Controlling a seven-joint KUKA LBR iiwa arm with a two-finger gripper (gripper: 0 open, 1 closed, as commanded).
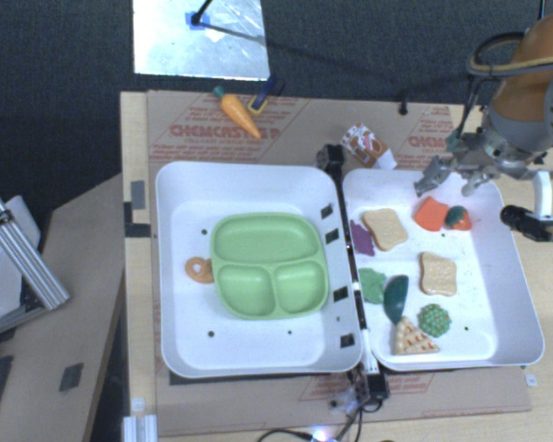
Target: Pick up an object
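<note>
The gripper (450,179) hovers with jaws spread, apparently empty, over the right bin's (516,274) far end; the tomato (433,214) lies just below, toward the near side.

Even bright light, soft focus (mild grain)

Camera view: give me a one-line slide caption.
Gripper hovers over the right bin near the orange toy; green divided plate sits in the left bin.
</note>
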